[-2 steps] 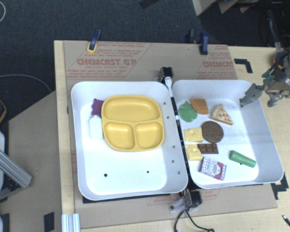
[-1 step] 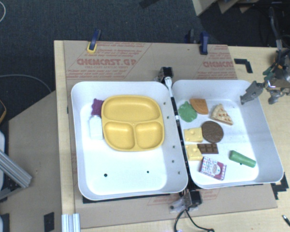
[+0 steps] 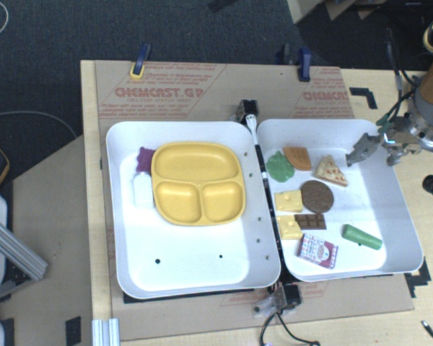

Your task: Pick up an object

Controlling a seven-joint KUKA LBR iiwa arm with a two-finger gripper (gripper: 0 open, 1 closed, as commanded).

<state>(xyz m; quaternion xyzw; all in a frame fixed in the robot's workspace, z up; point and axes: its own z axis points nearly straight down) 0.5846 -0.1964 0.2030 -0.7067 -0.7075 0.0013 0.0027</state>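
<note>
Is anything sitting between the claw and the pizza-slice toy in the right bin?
Nothing visible. The claw hangs over the right bin near its upper right corner, and the pizza slice lies just to its lower left, with bare white bin floor between them. The orange piece and brown disc lie farther left, off that line.

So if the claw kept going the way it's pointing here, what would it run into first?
The claw points down and left over the right bin. Going straight on, it would most likely meet the pizza-slice piece first, the nearest item in that line. Its height above the bin is unclear, so it might reach bare bin floor first.
</note>
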